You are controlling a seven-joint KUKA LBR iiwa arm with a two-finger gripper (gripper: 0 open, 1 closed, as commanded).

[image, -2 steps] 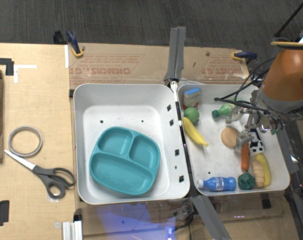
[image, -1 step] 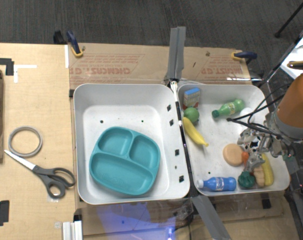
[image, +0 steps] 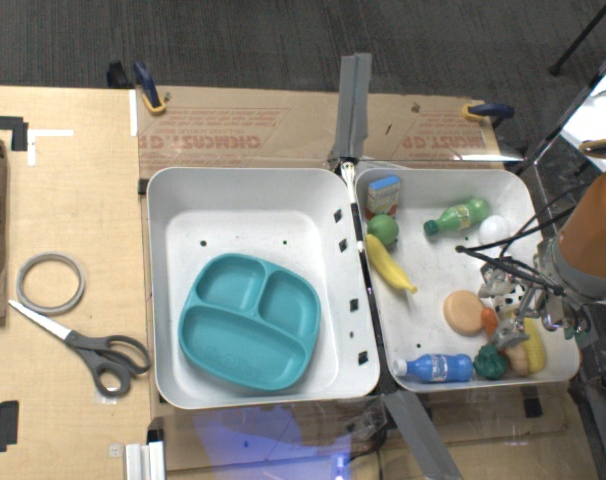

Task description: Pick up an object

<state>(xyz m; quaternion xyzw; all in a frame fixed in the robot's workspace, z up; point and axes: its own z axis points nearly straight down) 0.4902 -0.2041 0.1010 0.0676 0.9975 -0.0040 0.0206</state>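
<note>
My gripper (image: 514,306) hangs low over the near right part of the right bin (image: 518,183), reaching in from the right. Right beside it on the left lies an orange round piece (image: 464,312). Just under and in front of it sit a dark green broccoli-like piece (image: 491,362) and a yellow piece (image: 533,353). A blue bottle (image: 438,369) lies along the bin's front wall. Further back are a yellow banana (image: 388,265), a green round fruit (image: 383,229), a small carton (image: 383,194), a green bottle (image: 458,217) and a white ball (image: 494,229).
The left bin (image: 173,213) holds a teal divided plate (image: 250,320). On the bench to the left lie scissors (image: 93,348) and a tape ring (image: 50,283). Cables (image: 513,243) trail over the right bin's far right side.
</note>
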